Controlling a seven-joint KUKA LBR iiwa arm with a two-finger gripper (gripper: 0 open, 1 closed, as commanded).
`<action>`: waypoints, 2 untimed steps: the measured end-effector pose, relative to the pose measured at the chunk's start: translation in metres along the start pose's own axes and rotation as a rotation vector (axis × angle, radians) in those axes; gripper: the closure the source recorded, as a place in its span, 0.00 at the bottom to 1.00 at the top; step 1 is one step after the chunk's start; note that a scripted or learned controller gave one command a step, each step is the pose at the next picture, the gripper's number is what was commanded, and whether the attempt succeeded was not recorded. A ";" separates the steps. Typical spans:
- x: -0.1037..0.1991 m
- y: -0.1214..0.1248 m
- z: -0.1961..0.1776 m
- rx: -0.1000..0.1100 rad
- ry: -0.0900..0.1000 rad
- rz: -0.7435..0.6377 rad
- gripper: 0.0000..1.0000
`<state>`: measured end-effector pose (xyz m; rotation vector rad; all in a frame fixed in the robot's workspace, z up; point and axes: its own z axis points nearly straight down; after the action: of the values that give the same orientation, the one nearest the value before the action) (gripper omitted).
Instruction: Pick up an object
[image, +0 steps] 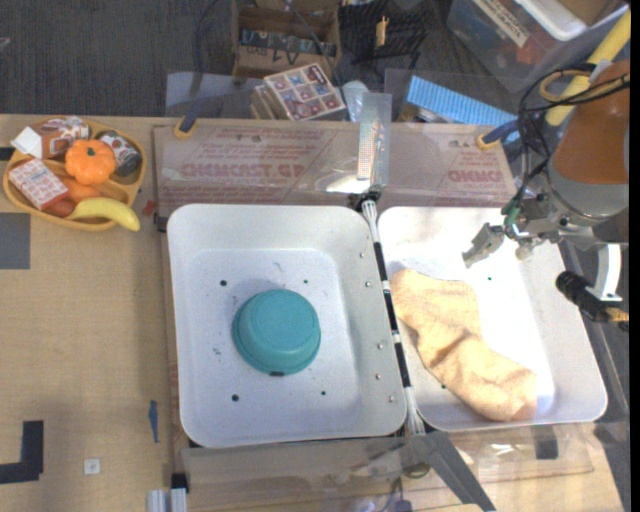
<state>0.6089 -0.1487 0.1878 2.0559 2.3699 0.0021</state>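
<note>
Looking down at a slant, I see the tool (497, 240) hanging over the upper right part of the right bin (575, 395), its two fingers spread wide with nothing between them. Below and to its left in that bin lies a crumpled yellow cloth (455, 345), running from the bin's left wall toward the lower right; tool and cloth are apart. In the left bin (195, 250) a teal bowl (277, 331) sits upside down, a little below centre. At the upper left of the frame, on the surface (80, 340), stands a yellow tray of toy food (70, 175) with a small pumpkin and a banana.
</note>
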 end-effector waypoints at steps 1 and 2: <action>0.005 -0.032 0.089 0.002 0.002 -0.077 0.00; 0.053 -0.022 0.098 -0.004 0.001 -0.137 0.00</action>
<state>0.5804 -0.0994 0.0896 1.8875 2.5031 0.0078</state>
